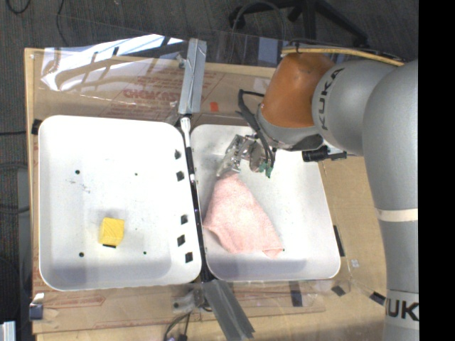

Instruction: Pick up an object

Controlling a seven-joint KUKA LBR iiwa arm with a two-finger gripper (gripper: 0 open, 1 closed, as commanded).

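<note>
The gripper point(242, 159) is hovering over the pink cloth point(242, 219) in the right bin point(313, 212); the state of its jaws is impossible to tell.

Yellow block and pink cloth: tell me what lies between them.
In the camera view, bare bin floor, then the divider, separates the yellow block from the pink cloth.

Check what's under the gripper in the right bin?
The gripper sits over the top end of the pink cloth in the right bin. Cloth and white floor show around it; anything under the cloth is covered.
</note>
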